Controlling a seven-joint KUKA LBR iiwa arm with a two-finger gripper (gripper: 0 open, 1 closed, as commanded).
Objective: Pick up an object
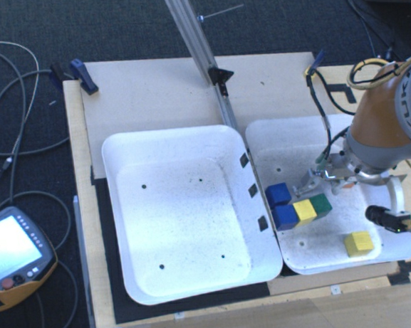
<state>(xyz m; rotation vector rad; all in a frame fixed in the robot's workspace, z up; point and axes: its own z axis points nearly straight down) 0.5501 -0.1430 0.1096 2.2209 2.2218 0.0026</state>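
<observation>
The gripper [315, 179] hangs low in the right bin [289, 134], just above a tight cluster of blocks; its opening cannot be told. Two blue blocks [278, 192], a yellow block [305, 210] and a green block [320, 204] touch. Another yellow block [358, 243] lies apart, nearer the front rim.

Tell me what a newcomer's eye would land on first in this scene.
First, the cluster of bright blocks in the right bin: two blue blocks, a yellow block and a green block bunched near its left wall, with a second yellow block alone near the front. Next, the grey-and-orange arm reaching in from the right, its tool low beside that cluster.
</observation>
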